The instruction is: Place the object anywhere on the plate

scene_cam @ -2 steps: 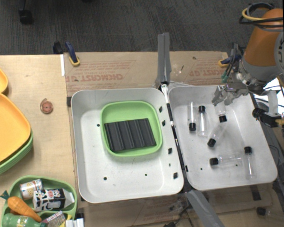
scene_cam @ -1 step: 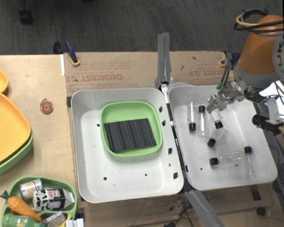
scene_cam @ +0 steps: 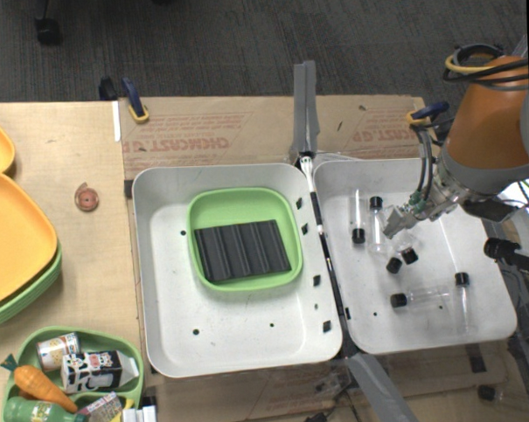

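Though hanging low over the middle of the right bin (scene_cam: 488,327), cannot tell of the gripper (scene_cam: 403,221) whether clenched or released; small capped vial (scene_cam: 401,260) just frontward of it, green plate (scene_cam: 199,213) well leftward, centre of left bin (scene_cam: 164,324)

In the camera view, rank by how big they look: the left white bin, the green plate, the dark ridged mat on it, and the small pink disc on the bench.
1. Left white bin
2. Green plate
3. Dark ridged mat
4. Pink disc

Bright even light, soft shadows, sharp
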Controlling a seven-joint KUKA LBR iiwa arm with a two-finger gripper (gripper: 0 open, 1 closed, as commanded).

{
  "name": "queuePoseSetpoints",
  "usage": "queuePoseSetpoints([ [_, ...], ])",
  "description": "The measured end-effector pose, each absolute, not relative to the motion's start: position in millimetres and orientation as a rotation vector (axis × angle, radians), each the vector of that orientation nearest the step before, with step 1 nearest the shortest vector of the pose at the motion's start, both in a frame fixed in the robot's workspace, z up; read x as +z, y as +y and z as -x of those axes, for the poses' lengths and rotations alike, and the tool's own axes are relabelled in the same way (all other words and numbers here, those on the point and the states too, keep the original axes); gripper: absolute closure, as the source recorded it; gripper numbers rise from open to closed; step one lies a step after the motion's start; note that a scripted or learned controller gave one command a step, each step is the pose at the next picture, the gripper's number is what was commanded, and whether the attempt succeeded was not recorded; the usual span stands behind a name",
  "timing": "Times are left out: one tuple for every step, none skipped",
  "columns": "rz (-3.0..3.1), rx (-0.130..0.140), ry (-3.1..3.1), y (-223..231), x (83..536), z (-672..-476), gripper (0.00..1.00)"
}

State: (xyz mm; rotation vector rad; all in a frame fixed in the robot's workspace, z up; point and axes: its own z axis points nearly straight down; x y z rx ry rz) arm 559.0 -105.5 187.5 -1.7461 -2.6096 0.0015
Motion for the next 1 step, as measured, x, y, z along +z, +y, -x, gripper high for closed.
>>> queuePoseSetpoints([
  [1.589, 0.0, -2.712, -60.2, 191.7, -574.7, 1.0],
])
